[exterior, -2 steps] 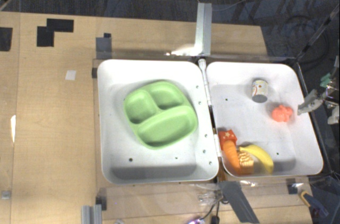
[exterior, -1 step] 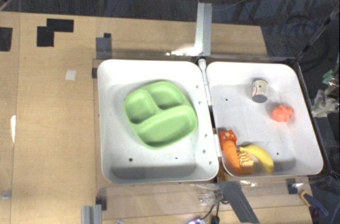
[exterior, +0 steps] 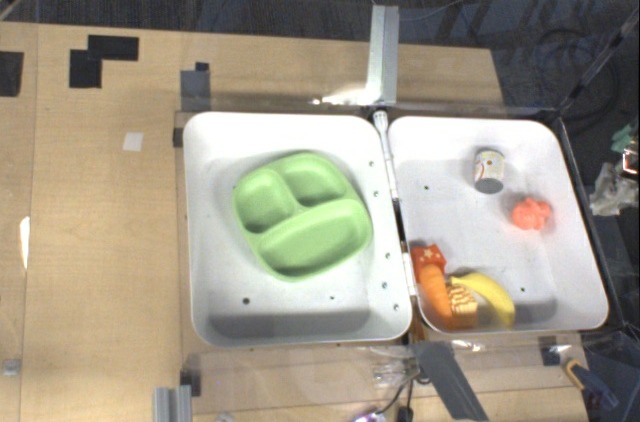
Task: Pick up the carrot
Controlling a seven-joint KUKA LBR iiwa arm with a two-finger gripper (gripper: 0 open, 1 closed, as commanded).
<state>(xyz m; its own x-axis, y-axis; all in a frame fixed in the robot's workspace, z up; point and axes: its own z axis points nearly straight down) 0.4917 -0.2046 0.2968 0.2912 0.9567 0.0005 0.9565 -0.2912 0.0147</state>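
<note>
In the near-left corner of the right bin, the carrot lies flat against the wall that divides the two bins, long axis running roughly away from the camera. It looks like a toy: probably light, stiff and smooth, so likely to slip or roll if pinched off-centre. The best hold is probably across the middle of the body, closing across its width. Access is tight: bin wall touching on one side, clutter on the other. A red item sits right at its far end, touching or nearly so. A yellow-orange striped thing presses against its right side, and I can't tell what it is or where the carrot ends and it begins. A banana lies just beyond that, curved, also in the pile. The carrot's near tip is hard to make out in the corner shadow, and its top or greens are not clear. Further back in the same bin, well apart, are a small can and a lumpy orange-red piece. The left bin holds a green divided plate. Both bins sit on a wooden surface. Whether the tool is wide or narrow I cannot tell from this view, and the carrot is not lifted yet.
</note>
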